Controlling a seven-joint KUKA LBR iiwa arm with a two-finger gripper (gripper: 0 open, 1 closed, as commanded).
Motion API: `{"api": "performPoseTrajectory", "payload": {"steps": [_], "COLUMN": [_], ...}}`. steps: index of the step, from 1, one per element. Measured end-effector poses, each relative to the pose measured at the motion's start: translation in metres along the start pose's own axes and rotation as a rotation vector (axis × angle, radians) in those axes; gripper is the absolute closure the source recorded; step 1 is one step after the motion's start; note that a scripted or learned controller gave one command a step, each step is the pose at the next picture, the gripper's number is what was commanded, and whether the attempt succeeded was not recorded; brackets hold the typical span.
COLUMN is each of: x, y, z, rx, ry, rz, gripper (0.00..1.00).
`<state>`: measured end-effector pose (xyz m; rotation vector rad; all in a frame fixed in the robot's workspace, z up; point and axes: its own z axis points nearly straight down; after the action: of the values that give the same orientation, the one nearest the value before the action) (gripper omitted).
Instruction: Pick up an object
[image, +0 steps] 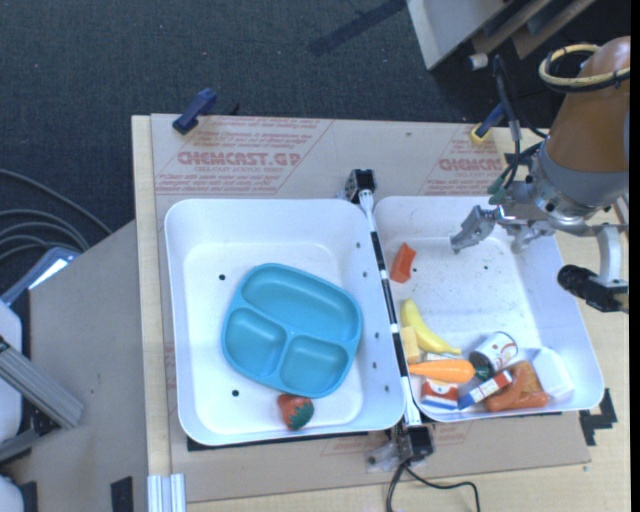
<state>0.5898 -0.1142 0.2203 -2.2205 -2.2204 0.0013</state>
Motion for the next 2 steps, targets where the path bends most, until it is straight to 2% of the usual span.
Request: {"api": "performPoseTrajectory", "payload": {"steps": [1, 2], "x": [0.011, 0.023], "y": [0.006, -0.05], "z": [0.13, 0.136], "rx": [0.002, 0.002], "ry": [0.001, 0.001], "rz": [0.001, 0.0], "gripper": [0.0, 0.0]}}
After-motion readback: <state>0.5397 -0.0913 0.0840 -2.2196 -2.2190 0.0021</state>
